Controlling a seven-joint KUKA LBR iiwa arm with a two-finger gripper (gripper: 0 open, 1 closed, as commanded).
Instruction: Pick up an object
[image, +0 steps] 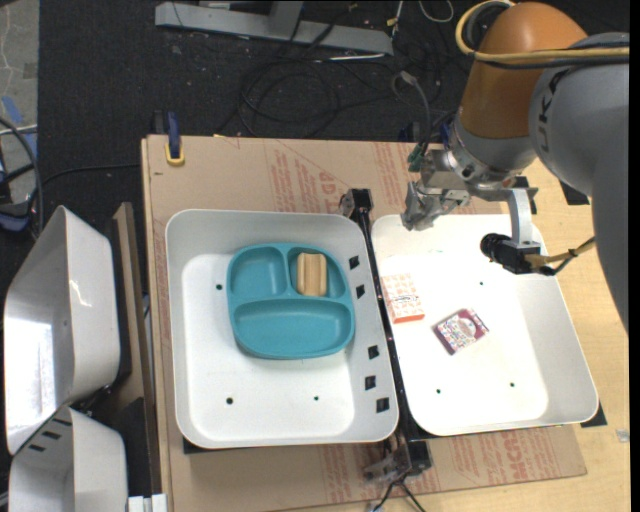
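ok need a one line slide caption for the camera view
Arm's claw above the right bin's far edge; two small packets inside; teal tray in left bin.

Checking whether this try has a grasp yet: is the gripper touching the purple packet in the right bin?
Apart. The camera view shows the gripper over the right bin's far edge, with bare white floor between it and the purple packet.
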